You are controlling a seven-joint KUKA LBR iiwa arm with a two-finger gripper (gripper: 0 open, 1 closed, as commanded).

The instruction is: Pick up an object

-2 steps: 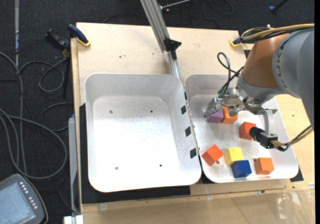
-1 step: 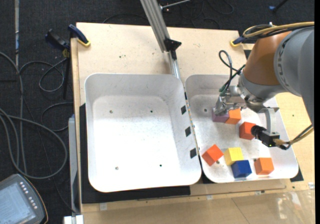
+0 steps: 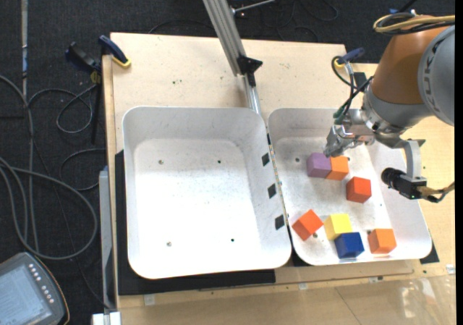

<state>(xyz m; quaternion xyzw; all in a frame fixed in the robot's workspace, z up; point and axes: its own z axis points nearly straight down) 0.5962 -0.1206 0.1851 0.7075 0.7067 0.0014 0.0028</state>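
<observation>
Apparently gripper (image 3: pixel 337 147) hovered over purple block (image 3: pixel 318 165) touching orange block (image 3: pixel 338 168); claw state untellable. Best descend centred, avoiding neighbour.

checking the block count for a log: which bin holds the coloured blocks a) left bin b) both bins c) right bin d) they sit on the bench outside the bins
c: the purple block, the orange blocks, the yellow block and the blue block all lie in the right bin, where the gripper hangs just above the purple one.
</observation>
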